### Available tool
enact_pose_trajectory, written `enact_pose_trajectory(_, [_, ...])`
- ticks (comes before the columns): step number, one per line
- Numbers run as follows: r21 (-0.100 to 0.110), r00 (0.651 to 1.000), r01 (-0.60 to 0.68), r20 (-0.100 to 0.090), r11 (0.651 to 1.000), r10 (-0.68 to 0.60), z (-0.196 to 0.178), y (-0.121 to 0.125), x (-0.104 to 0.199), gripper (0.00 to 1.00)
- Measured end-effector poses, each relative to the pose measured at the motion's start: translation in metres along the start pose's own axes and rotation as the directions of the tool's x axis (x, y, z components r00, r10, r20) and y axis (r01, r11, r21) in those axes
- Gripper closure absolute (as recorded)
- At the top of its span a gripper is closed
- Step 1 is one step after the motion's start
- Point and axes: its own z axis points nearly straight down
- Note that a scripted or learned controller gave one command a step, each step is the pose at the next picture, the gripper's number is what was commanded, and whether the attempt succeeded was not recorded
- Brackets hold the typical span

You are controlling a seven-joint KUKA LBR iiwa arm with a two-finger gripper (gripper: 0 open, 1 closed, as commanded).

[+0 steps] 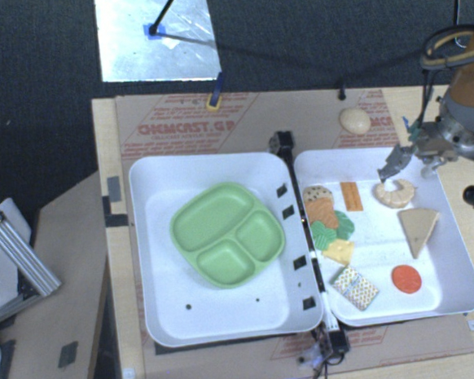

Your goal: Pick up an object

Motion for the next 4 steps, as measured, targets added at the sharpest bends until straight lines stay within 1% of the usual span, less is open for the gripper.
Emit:
enact_pose_trajectory(1, [-0.011, 1.000, 0.002, 0.002, 1.000, -0.002, -0.007, 0.003, 0.000, 0.00])
enact_pose_trajectory(3, [-0.008, 1.000, 0.000, 0.002, 1.000, 0.000, 0.079, 0.008, -0.007, 0.00])
enact_pose_trajectory(4, [-0.024, 1.000, 0.001, 0.005, 1.000, 0.000, 0.111, 0.012, -0.008, 0.00])
